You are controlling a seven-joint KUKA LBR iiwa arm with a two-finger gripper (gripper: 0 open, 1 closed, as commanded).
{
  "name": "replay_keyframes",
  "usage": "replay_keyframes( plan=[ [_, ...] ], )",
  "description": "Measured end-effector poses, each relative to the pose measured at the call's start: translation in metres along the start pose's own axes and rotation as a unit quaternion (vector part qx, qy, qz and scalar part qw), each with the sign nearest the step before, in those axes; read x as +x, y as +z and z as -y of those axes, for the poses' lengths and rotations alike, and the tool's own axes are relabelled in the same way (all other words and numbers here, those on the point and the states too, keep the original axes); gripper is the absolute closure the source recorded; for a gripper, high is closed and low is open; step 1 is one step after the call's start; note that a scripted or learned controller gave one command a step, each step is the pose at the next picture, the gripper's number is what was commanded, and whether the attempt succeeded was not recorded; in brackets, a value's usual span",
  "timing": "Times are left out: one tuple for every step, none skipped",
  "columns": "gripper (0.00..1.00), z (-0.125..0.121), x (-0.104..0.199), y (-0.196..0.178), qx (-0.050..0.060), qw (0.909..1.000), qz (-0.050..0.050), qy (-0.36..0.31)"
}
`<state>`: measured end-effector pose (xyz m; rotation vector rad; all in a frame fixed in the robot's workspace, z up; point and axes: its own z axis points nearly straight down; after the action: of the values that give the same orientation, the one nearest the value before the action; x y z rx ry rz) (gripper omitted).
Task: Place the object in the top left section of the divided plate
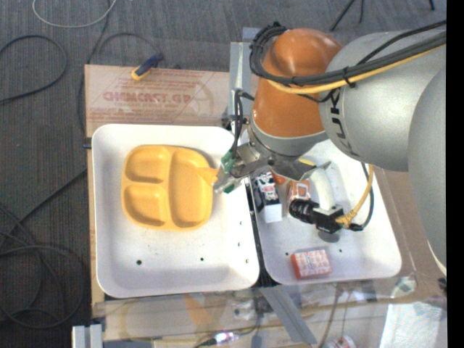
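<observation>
1. Claw (226,174) sits low over the right rim of the divided plate (187,201) in the left bin (174,267). Open or clamped: can't tell, as the wrist hides the tip.
2. A small orange-and-green piece (212,175) sits right at the claw tip, touching or just over the plate's right edge. I'd guess this is the object. Can't confirm it is gripped.
3. The target is the top left section (147,164), the upper of the 2 small compartments. It lies across the big right compartment from the claw, so the placement isn't done yet.
4. To do the step well:
   - Confirm the grip first, and lift enough to clear the rim and the raised dividers.
   - Travel left and slightly up in view, and stop over the middle of the section, not over a ridge.
   - Lower until the piece is nearly on the floor of the section, then release. Dropping from height could bounce it into the next compartment.
   - Retreat straight up. The plate is loose in the bin, so a sideways drag could shift it.
5. Writing:
   - The arm (335,111) shows "KU", and the rest is hidden.
   - The cardboard sheet (145,96) on the bench behind the left bin has faded red print that can't be read.
   - The red packet (312,264) in the right bin (362,256) has print too small to read.
</observation>
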<state>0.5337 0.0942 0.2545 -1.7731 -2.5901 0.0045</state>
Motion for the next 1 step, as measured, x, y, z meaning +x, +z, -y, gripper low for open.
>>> replay_keyframes(
  plan=[
    [1.00,-0.0658,0.0328,0.0070,-0.001,0.9939,0.001,-0.111]
  ],
)
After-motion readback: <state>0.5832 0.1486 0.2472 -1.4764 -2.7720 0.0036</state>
